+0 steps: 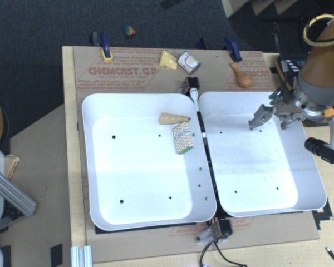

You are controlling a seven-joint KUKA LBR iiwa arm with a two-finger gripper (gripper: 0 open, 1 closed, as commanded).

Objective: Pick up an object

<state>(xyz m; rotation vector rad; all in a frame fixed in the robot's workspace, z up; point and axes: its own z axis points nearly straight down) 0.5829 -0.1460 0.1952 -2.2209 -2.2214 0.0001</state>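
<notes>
My gripper [271, 118] hangs over the upper right part of the right bin [300, 188], its two grey fingers spread apart with nothing between them. In the left bin [100, 149] a tan, elongated piece [173, 118] lies near the top right corner. Just below it rests a patterned green-and-white object [182, 137]. Both lie well to the left of the gripper, across the divider between the bins.
On the cardboard behind the bins lie a yellow wedge [168, 60], a small white box [188, 63] and a brown wooden-looking piece [242, 75]. Blue clamps [105, 46] hold the board's back edge. A black clip [192, 85] sits at the divider's top.
</notes>
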